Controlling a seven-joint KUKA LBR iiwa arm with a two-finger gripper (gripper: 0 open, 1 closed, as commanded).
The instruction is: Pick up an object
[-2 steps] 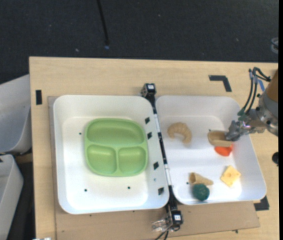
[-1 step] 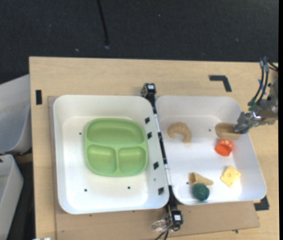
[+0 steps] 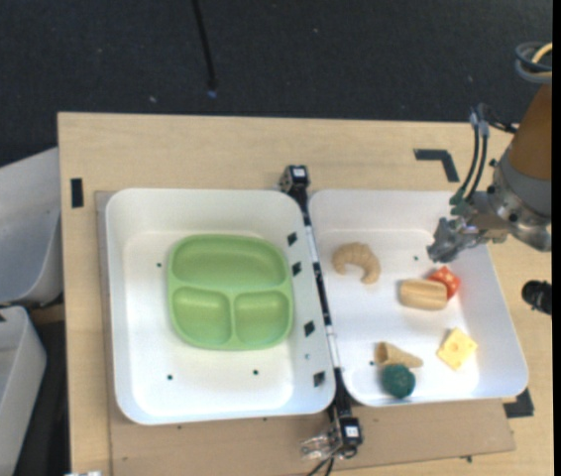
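A robot arm's end effector (image 3: 449,238) hangs over the far right part of the right bin (image 3: 489,385), just above a red tomato (image 3: 444,280) and bread roll (image 3: 421,295); can't tell if it's open or closed. Also in the bin: a croissant (image 3: 357,260), cheese wedge (image 3: 457,349), green ball (image 3: 396,381) w/ a tan piece (image 3: 395,355) touching it. The left bin (image 3: 122,365) holds a green tray (three sections) (image 3: 229,291) on the desk (image 3: 211,147).

The left bin (image 3: 122,365) holds a divided tray (image 3: 229,291), and in the right bin (image 3: 499,365) lie a croissant (image 3: 358,260) at the back, a bread roll (image 3: 422,295) right of it, and a cheese wedge (image 3: 457,349) near the front.
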